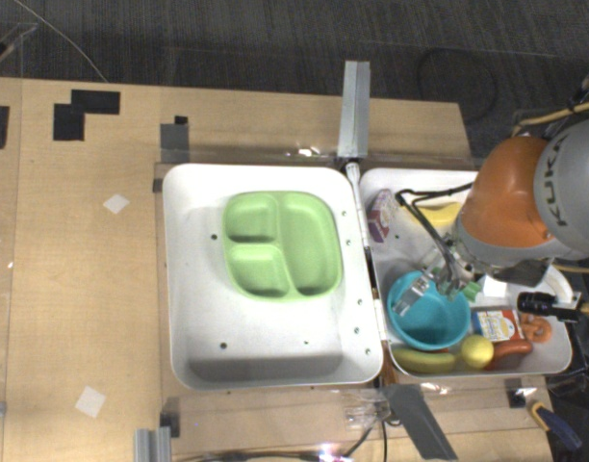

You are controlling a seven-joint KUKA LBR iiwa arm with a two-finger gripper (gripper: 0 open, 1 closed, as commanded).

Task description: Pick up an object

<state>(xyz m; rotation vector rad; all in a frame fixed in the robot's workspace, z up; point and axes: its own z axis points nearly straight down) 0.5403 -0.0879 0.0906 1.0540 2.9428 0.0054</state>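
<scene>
In the camera view, the left white bin [193,354] holds one green three-compartment plastic tray [280,244]. The right white bin [556,354] holds one teal round bowl [431,323], a yellow banana [424,360] and a yellow lemon [477,351]. The gripper [447,279] sits at the bowl's rim; its grip cannot be judged, and the arm hides items behind

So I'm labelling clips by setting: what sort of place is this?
Probably a robotics lab: a KUKA arm reaches over two white bins on a wooden bench, with toy food such as a banana.
</scene>
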